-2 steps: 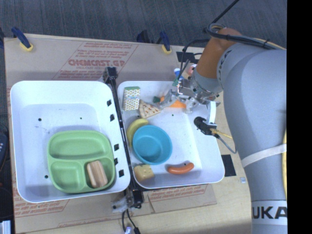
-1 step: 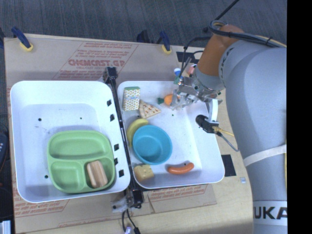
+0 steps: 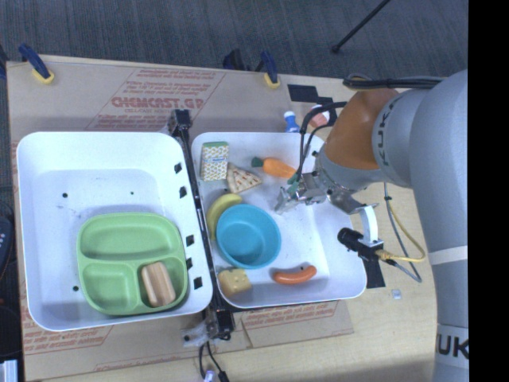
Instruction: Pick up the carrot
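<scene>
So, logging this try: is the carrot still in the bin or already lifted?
In the bin. The carrot lies on the right bin's floor near its far wall, beside the pincer, not between its fingers.

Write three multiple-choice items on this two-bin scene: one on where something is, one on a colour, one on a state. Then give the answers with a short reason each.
1. Where does the carrot lie?
A. In the right bin, near its far edge
B. On the green tray
C. Inside the bowl

2. What colour is the bowl in the right bin?
A. Red
B. Blue
C. White

3. What is the state of the bread roll in the left bin?
A. Held up by the gripper
B. Lying on the bare bin floor
C. Resting in a compartment of the green divided tray

Answers:
1. A, the carrot lies by the far wall, just left of the gripper.
2. B, the bowl is plainly blue.
3. C, the roll sits in the tray's near right compartment, far from the gripper.
</scene>
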Motion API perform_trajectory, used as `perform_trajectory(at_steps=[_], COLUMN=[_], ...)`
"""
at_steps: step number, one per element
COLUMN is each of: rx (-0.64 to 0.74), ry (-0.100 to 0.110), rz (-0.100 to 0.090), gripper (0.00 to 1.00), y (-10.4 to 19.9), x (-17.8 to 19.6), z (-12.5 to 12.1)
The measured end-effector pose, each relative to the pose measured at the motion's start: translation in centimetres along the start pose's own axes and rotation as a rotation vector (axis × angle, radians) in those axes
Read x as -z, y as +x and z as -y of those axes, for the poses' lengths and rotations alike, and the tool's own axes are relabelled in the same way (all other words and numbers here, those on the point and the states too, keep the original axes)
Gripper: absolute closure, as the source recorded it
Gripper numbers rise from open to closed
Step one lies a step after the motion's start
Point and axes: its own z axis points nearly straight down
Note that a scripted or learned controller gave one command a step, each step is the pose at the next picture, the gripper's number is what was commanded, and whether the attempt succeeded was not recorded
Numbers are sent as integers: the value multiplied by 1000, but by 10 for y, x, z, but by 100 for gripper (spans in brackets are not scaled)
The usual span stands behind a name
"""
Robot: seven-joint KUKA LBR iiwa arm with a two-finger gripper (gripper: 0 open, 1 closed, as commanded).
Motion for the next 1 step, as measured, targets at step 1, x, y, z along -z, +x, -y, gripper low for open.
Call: perform_trajectory(at_steps=[1], rx=[-2], ry=[-2], rz=[1], gripper=[0], y=[0], x=[1], z=[0])
